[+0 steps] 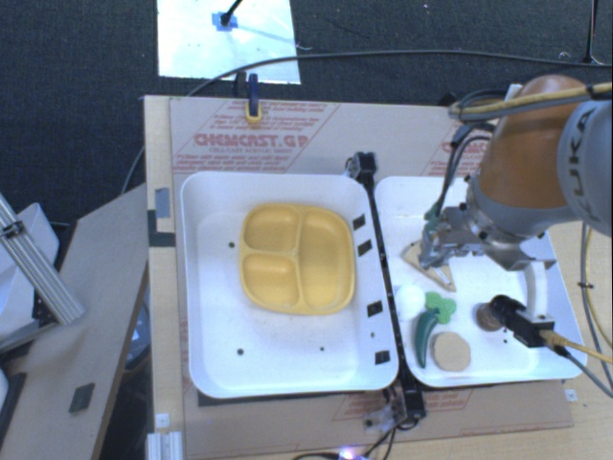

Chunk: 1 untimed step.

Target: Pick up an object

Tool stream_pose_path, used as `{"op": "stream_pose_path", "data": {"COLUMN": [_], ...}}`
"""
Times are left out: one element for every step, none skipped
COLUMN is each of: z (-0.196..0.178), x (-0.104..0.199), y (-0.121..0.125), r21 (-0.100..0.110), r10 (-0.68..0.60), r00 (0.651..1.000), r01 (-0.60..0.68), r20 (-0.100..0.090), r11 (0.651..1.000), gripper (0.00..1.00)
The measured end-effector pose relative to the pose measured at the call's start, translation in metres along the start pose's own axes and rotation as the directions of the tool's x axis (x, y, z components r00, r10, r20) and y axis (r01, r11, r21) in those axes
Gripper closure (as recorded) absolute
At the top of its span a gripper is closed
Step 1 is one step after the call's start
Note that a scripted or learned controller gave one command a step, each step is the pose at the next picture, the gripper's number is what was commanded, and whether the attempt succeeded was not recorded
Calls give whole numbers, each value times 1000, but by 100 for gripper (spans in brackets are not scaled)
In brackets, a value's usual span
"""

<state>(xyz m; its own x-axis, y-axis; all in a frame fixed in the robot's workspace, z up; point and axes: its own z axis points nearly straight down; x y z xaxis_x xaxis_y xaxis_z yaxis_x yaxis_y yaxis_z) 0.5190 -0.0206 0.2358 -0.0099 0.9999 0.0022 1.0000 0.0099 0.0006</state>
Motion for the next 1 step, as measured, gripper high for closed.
{"op": "stream_pose_path", "data": {"z": [10], "x": [60], "y": [-8], "r21": [0], "r10": [0], "r00": [1000], "r01": [0], "r20": [0], "r11": [1000], "gripper": [100]}}
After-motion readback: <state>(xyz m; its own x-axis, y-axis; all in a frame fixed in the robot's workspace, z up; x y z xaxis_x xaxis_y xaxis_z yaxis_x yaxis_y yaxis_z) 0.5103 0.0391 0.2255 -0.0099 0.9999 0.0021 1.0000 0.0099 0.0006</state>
